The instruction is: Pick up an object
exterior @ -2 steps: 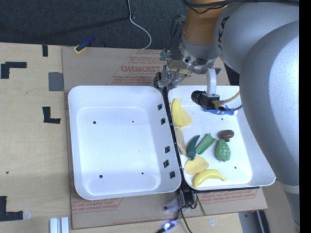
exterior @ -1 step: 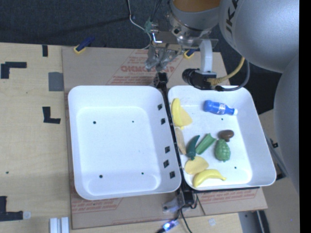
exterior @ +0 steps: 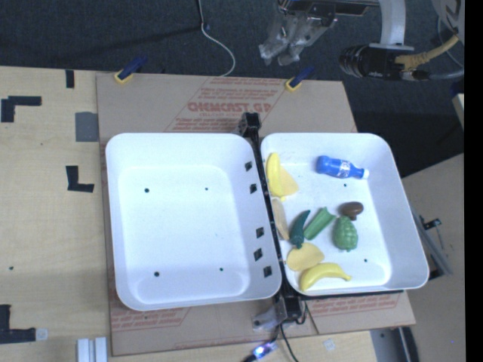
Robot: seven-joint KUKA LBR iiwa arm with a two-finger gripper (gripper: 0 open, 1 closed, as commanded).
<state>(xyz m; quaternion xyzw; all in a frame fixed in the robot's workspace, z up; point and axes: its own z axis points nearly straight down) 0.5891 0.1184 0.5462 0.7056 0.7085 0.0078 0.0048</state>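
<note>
Hovering at the frame's top centre, the gripper [exterior: 283, 50] has fingers of indeterminate state; toy produce and a blue bottle [exterior: 339, 167] fill the right bin [exterior: 400, 202].

Hand [exterior: 290, 40] at top of frame: translucent grey fingers, black mount above, white curved link, yellow cable right.

Two bins are set side by side on a bench [exterior: 45, 202], well below the gripper [exterior: 285, 50]. The right bin [exterior: 392, 172], nearly beneath it, holds a bottle [exterior: 339, 167], a banana [exterior: 323, 275] and other toy foods; the left bin [exterior: 121, 202] lies to its lower left.
</note>
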